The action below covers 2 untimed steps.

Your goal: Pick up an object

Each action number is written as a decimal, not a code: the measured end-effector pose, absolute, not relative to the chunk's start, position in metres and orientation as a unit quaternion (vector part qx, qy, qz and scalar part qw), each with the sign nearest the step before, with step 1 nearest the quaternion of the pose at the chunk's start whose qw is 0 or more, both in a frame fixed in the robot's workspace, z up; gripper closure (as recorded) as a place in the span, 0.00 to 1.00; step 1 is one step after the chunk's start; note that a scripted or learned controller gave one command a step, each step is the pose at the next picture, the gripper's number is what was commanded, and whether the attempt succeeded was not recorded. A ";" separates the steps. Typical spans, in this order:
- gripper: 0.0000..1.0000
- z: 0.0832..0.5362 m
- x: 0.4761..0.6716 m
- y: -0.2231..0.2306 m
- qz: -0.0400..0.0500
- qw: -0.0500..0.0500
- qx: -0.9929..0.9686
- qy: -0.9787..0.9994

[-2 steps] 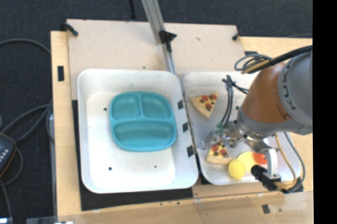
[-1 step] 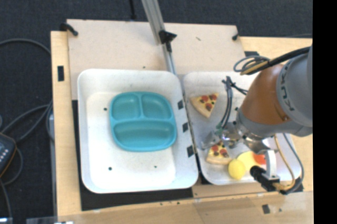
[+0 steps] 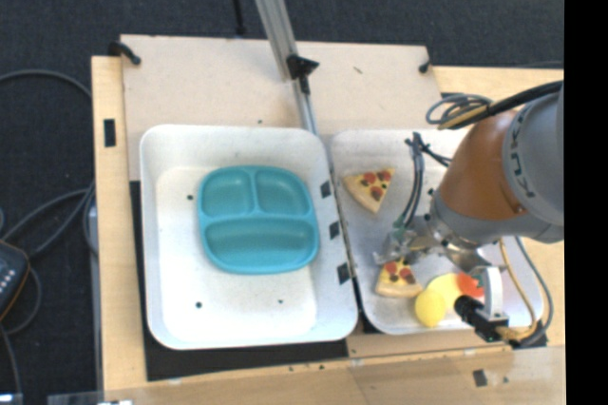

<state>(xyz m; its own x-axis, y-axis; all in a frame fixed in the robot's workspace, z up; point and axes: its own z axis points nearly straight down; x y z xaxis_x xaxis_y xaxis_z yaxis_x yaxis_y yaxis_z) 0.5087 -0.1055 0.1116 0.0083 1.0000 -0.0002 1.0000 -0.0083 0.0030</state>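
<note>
Dark carpet surrounds a pale wooden bench. The left bin holds a teal divided tray. A metal pole slants down between the bins. In the right bin lie a toy pizza slice, a second pizza slice just under the gripper, and a yellow lemon-like toy. Whether the gripper is grasping anything cannot be told.

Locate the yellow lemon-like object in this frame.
The yellow object lies in the right bin, near its front edge, just right of a pizza slice.
</note>
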 end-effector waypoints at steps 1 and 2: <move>1.00 0.176 0.514 -0.107 0.002 0.004 0.706 0.708; 1.00 0.221 0.511 -0.108 0.002 0.003 0.706 0.708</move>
<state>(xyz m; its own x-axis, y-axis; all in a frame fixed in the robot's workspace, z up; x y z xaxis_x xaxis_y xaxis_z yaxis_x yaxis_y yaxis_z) 0.5107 -0.1076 0.2205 -0.0034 1.0000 -0.0018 1.0000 0.0034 0.0073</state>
